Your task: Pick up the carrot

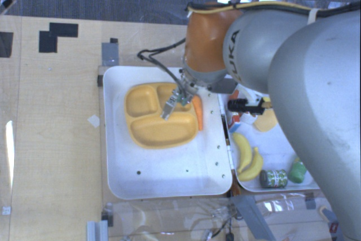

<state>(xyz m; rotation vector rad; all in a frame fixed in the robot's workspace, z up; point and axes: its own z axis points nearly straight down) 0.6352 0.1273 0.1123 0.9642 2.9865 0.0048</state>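
Carrot (pixel 198 113) is lying lengthwise top-to-bottom beside the tray (pixel 158 131). Gripper (pixel 171 107) is hovering over the tray; jaw opening unclear.

Left bin (pixel 169 178): we note a yellow divided tray (pixel 152 118) with the carrot (pixel 198 112) lying along its right edge, touching it. The gripper (pixel 172 105) hangs over the tray's right side, just left of the carrot. Right bin (pixel 282 147): two bananas (pixel 248 156), a green can (pixel 274 178), a green item (pixel 298 171), partly under the arm (pixel 293 65).
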